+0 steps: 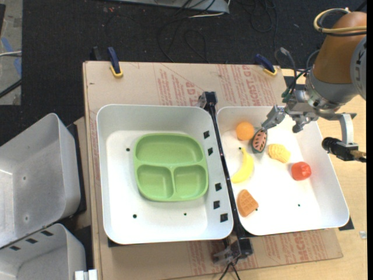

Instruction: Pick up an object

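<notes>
The right bin (pixel 326 209) holds several toy foods: an orange ball (pixel 245 130), a watermelon slice (pixel 259 140), a yellow corn piece (pixel 278 153), a red tomato (pixel 301 170), a banana (pixel 245 168) and an orange waffle-like piece (pixel 247 203). My gripper (pixel 285 123) hangs over the bin's far part, its two fingers spread apart and open. The left fingertip (pixel 271 121) sits just above the watermelon slice. Nothing lies between the fingers.
The left bin (pixel 116 127) carries a green divided plate (pixel 172 167). A black divider (pixel 218 156) runs between the bins. White tubs (pixel 35 174) stand off the bench to the left. Clamps (pixel 115 67) grip the board's far edge.
</notes>
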### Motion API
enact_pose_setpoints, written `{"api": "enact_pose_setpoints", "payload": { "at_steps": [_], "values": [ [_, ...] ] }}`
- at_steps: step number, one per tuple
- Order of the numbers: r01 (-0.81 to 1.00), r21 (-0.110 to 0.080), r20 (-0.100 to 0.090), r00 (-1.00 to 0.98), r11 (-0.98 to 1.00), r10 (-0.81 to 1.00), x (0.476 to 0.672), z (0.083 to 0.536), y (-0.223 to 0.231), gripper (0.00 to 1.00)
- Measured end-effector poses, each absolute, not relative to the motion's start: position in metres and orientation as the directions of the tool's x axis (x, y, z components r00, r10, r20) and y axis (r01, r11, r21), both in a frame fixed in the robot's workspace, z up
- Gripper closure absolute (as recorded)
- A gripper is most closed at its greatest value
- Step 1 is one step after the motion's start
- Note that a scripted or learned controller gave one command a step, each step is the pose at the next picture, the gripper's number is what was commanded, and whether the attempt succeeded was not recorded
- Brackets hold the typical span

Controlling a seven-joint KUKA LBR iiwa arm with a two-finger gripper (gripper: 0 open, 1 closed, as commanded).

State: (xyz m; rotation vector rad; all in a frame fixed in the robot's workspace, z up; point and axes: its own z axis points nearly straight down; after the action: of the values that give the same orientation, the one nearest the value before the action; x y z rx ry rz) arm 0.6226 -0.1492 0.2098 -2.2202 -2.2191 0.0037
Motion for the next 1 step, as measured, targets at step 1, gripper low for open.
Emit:
{"api": "enact_pose_setpoints", "payload": {
  "at_steps": [1],
  "values": [
    [1.000, -0.002, 0.000, 0.003, -0.003, 1.000, 0.6216, 0.1500, -0.1562, 0.00]
  ]
}}
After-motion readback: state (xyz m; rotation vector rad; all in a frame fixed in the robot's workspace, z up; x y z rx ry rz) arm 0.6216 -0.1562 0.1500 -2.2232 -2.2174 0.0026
